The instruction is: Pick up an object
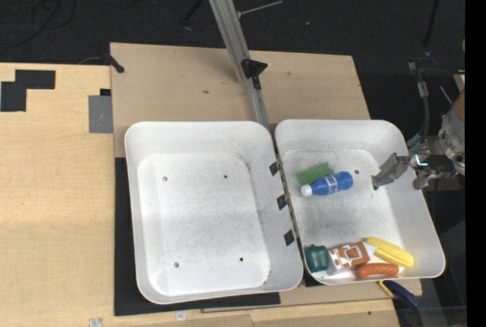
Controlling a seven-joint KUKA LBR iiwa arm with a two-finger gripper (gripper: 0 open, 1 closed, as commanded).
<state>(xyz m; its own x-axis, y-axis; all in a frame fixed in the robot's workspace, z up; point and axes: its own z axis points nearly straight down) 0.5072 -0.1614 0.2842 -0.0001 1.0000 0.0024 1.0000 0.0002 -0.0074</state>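
Bottle (329, 184) lies lengthwise, pointing toward the gripper (402, 170) just to its right. Jaws look open, holding nothing.

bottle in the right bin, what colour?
Blue body with a white cap; the bottle lies on its side beside a green block, clearest in the camera view.

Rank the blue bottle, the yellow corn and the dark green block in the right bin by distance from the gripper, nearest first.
From the gripper:
1. Blue bottle, mid-bin, to its left.
2. Yellow corn, near front rim, below it.
3. Dark green block, front left corner of the right bin.
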